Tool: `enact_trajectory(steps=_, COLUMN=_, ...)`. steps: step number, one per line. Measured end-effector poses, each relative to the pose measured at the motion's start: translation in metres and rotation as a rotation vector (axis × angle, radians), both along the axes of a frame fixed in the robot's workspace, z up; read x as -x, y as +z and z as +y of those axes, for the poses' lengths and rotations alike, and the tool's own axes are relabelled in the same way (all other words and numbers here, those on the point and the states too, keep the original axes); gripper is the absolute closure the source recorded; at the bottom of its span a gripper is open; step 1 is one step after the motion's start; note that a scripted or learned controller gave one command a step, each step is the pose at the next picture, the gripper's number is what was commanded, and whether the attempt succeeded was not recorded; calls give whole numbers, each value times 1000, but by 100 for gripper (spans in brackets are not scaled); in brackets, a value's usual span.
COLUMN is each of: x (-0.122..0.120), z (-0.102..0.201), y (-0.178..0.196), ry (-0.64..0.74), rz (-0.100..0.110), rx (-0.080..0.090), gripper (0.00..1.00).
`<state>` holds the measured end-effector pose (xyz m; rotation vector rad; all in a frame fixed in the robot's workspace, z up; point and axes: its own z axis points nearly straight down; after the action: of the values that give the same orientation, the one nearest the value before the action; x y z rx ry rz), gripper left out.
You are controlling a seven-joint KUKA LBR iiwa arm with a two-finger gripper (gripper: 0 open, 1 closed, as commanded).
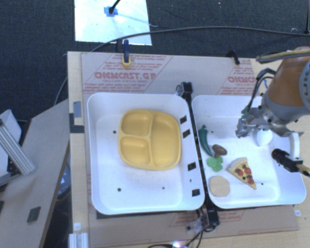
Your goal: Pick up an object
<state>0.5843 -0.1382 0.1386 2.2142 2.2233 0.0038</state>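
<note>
Hovering gripper [246,128]: positioned over the right bin [294,192], beside a white egg-like object [263,136]; grasp state cannot be told.
Candidate objects: pizza slice [242,171], round cookie [219,186], green pepper [204,139] are left lying in this bin.
Risk: the rounded white object may be nudged aside if the descent is off-centre.

Right bin [287,195], toy food along its left side. Green chili pepper [203,140] lies lengthwise beside the divider. Brown mushroom [218,150] just right of its lower end. Small green leafy piece [215,164] below that. Pizza slice [242,171] flat, tip pointing lower right. Tan round cookie [219,186] nearest the front. White egg-shaped object [263,137] farther right, partly hidden.
</note>
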Motion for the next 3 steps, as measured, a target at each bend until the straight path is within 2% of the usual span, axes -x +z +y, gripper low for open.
enact_trajectory(steps=1, x=3, z=-9, y=51, ry=-4, rz=-1, rx=0, gripper=100)
enact_trajectory(steps=2, x=-4, z=-2, y=100, ry=1, rz=-1, rx=0, gripper=100)
enact_trajectory(steps=3, x=-4, z=48, y=89, ry=4, rz=3, rx=-2, gripper=100)
